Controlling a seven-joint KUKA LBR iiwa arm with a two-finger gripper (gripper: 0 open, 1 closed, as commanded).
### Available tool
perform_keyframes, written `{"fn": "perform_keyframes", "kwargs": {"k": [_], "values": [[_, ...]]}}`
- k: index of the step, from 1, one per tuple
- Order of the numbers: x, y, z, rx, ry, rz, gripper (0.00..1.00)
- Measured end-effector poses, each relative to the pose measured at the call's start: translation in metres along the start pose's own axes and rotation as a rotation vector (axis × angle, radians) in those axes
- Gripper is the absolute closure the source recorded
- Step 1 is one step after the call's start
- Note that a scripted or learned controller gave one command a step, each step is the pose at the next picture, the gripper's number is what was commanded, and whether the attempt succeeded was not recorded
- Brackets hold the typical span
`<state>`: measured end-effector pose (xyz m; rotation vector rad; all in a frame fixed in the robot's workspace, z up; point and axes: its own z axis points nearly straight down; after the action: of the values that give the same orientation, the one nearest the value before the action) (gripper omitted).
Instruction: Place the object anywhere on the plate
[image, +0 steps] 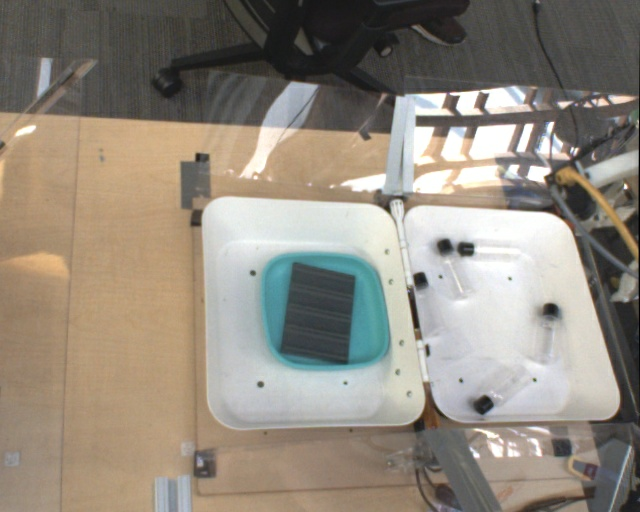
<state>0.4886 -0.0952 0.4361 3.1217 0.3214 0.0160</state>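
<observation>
Object: the dark ribbed block (318, 313) lay flat on the teal plate (372, 322), well inside its rim and turned slightly askew to the plate's edges.
Plate: it sat in the middle of the left bin (230, 300), the bin farther from the side my arm reaches in from.
Task progress: I judged the placing itself done, since the block rested wholly on the plate with nothing touching it.
What was left: as far as I could judge, nothing but confirming the arm stood clear of the bins.
Gripper: I could not tell how far it was open or whether it had hold of anything. Nothing in the camera view let me read it, so I could place things only by the arm's side of the bench.
Near bin: the right bin (585, 330), on the arm's side, held several clear vials with black caps, such as one (548, 330) by its outer wall and one (498, 390) near its front edge.
Hard to make out: the vials' clear bodies washed out against the white floor, so I could not count them surely.
Cut off: the cables and yellow hose (600, 195) beyond the near bin ran out of view.
</observation>
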Motion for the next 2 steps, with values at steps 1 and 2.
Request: {"fn": "perform_keyframes", "kwargs": {"k": [1, 2], "values": [[0.0, 0.0, 0.0, 0.0, 0.0, 0.0, 0.0], [0.0, 0.0, 0.0, 0.0, 0.0, 0.0, 0.0]]}}
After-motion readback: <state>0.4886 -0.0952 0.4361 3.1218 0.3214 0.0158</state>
